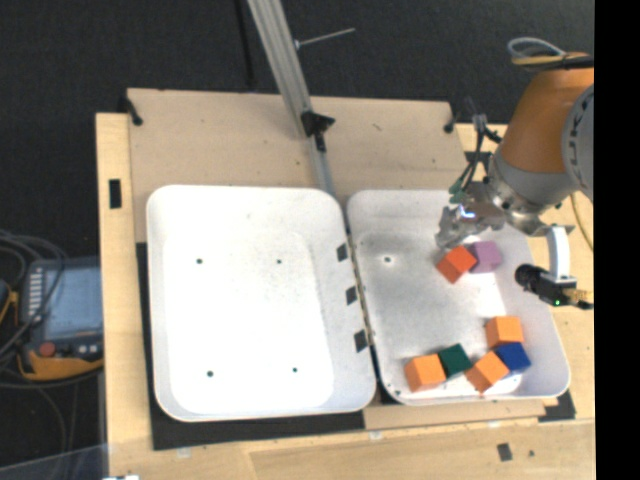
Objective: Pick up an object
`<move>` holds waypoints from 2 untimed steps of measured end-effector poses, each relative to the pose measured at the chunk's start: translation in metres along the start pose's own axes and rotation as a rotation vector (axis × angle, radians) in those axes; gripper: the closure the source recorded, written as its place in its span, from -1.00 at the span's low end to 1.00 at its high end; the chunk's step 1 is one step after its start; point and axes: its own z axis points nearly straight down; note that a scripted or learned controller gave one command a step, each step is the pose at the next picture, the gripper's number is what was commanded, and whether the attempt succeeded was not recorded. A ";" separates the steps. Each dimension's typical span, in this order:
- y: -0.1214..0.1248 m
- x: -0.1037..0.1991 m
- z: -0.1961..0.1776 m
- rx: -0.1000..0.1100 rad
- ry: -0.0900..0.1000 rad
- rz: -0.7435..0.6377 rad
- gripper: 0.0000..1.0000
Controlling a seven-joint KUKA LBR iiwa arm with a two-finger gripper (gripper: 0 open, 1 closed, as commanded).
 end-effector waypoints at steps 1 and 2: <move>0.005 0.005 -0.046 0.001 0.000 -0.001 1.00; 0.006 0.005 -0.063 0.004 0.001 -0.005 1.00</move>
